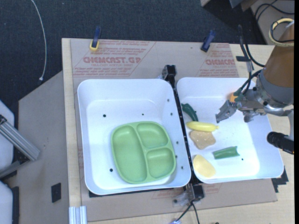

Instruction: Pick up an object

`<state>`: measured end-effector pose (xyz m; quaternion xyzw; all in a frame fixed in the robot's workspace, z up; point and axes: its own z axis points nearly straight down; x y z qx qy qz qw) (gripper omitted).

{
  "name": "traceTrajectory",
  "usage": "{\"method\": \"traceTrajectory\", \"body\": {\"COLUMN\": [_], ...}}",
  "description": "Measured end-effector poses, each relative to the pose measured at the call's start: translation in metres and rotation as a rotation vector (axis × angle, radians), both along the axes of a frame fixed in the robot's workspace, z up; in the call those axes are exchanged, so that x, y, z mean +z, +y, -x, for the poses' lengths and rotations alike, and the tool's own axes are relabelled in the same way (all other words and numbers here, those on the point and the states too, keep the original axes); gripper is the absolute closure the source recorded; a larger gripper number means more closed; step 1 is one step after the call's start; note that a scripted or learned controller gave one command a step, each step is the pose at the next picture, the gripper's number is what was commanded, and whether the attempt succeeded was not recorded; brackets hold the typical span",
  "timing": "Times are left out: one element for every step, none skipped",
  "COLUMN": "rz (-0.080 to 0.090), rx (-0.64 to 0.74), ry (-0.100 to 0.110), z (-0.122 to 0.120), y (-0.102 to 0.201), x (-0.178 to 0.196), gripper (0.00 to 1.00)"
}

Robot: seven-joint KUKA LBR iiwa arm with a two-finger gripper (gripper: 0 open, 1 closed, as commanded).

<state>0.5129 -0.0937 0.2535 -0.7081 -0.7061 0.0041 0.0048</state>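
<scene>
Right bin (261,169): smooth plastic toy food.
Gripper (227,112), fingers spread, hovers empty just right of the glossy yellow banana (202,126).

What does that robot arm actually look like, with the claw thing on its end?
The grey metal arm carries a wide orange band above its wrist. Black cables loop alongside it. At its end sits a dark grey metal claw with two slim fingers, and a small orange and green spot shows near its base.
</scene>
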Motion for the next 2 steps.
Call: {"method": "traceTrajectory", "body": {"rz": [0.001, 0.000], "rx": [0.003, 0.002], "ry": [-0.013, -0.010], "z": [-0.002, -0.002], "y": [0.000, 0.010], "x": [0.006, -0.043], "gripper": [0.00, 0.00]}}
